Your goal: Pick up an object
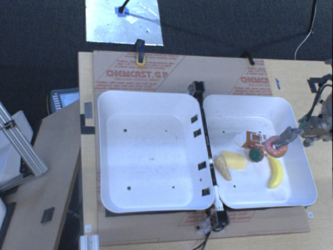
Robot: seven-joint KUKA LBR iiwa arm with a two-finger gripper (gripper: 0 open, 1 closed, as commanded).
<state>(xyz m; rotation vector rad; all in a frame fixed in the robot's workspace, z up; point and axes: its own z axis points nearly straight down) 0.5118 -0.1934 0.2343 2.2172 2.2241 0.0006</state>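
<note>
The right bin (291, 111) holds several small objects. A red-orange ring (274, 150) lies near its right wall, with a small green ball (255, 154) and an orange-and-white card (254, 138) to its left. A yellow banana (276, 173) lies below the ring. A yellow lemon-like piece (235, 160) and a tan cone-shaped piece (222, 168) sit near the bin's left wall. My gripper (283, 138) reaches in from the right, its tip right over the upper edge of the ring. Nothing shows as lifted or held.
The left bin (151, 150) sits beside the right one, with a black-clipped divider seam (204, 145) between them. Both rest on a cardboard sheet (156, 72) on the wooden bench. A metal plate (124, 13) lies on the dark floor behind.
</note>
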